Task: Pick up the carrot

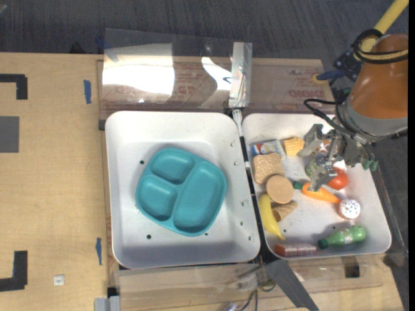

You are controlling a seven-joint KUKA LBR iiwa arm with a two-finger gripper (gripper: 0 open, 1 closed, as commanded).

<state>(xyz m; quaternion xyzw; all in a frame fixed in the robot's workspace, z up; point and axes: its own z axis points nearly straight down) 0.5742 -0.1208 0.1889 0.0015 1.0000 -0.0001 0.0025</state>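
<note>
Carrot (pixel 322 194) lies in the right bin (pixel 379 229), beside a tomato (pixel 338 180). Gripper (pixel 319 173) hangs directly above its green end, opening impossible to tell. Recommended: descend squarely across the carrot's narrow width, avoiding the tomato, and close firmly before lifting

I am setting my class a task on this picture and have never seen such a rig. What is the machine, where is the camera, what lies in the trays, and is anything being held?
One camera looks down at a slant from above the bench. The grey and orange robot arm reaches in from the right; its gripper hangs over the right bin, just above the carrot. I cannot tell whether it grips anything. That bin also holds toy food: a banana, a tomato, a green bottle, crackers. The left bin holds a teal divided plate.
</note>
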